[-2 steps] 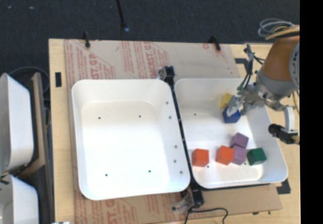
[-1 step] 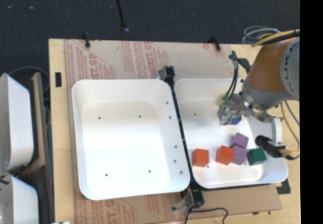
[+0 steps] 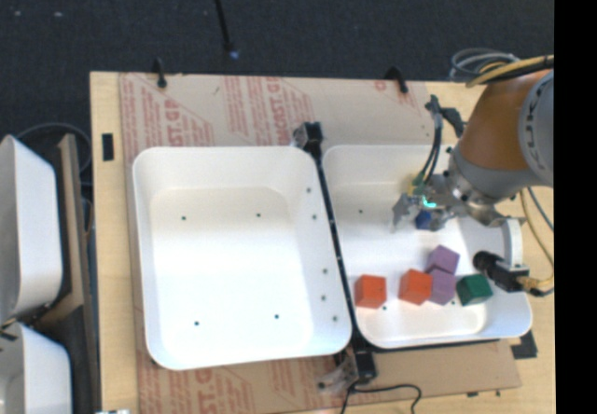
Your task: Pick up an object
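Camera view: cardboard-topped bench (image 3: 233, 109), dark carpet (image 3: 93, 2) beyond; gripper (image 3: 422, 210) grasp perhaps blue, cannot tell

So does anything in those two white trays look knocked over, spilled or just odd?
Nothing looks spilled or broken. The small blocks all sit in the right white bin: two orange cubes, two purple cubes, a green cube. One purple cube leans tilted against its neighbours. A blue block lies under the gripper.

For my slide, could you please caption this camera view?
KUKA arm's gripper poised over the right bin above two orange, two purple and one green block.
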### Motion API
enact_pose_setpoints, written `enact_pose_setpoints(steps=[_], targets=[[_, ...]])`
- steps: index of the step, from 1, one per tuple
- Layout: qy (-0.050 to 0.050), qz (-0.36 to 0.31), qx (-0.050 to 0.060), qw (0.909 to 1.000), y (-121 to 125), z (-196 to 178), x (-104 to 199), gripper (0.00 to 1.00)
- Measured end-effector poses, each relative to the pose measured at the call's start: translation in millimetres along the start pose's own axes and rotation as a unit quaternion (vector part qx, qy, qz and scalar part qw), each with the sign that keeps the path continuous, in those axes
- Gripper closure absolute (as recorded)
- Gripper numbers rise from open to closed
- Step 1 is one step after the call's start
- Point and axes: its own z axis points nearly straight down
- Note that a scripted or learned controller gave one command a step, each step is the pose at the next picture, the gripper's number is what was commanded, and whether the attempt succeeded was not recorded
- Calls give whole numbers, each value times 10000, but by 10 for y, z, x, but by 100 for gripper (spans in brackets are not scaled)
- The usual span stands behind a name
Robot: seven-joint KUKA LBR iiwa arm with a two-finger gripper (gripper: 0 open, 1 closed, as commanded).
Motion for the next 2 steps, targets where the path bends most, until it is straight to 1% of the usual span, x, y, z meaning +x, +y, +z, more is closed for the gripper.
enact_pose_setpoints(steps=[1,2], targets=[[-11,14,-3,10000,503,429,-602,0],[-15,5,-34,10000,521,287,-594,100]])
